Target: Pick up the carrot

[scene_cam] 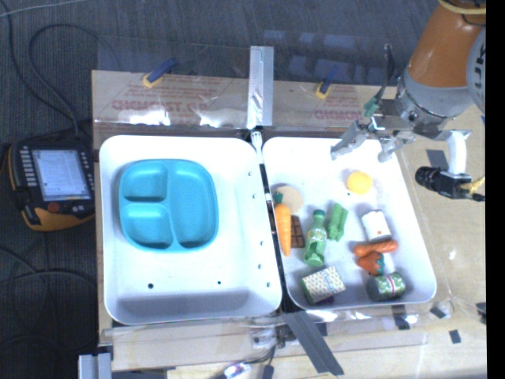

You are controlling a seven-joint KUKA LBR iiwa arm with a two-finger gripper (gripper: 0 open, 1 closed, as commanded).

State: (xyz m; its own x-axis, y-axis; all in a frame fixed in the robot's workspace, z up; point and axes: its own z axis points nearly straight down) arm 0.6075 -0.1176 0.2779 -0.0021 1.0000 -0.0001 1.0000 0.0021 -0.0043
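The carrot is orange with a green top. It lies lengthwise along the left wall of the right bin, its top pointing to the far side. My gripper hangs over the far part of the right bin, well to the right of and beyond the carrot. Its two fingers are spread open with nothing between them. A yellow ball lies just below the gripper.
Beside the carrot lie a tan round item, a brown bar, a green bottle and a green vegetable. Further right are a white bottle, a red sausage, a can and a patterned box. The left bin holds a blue divided plate.
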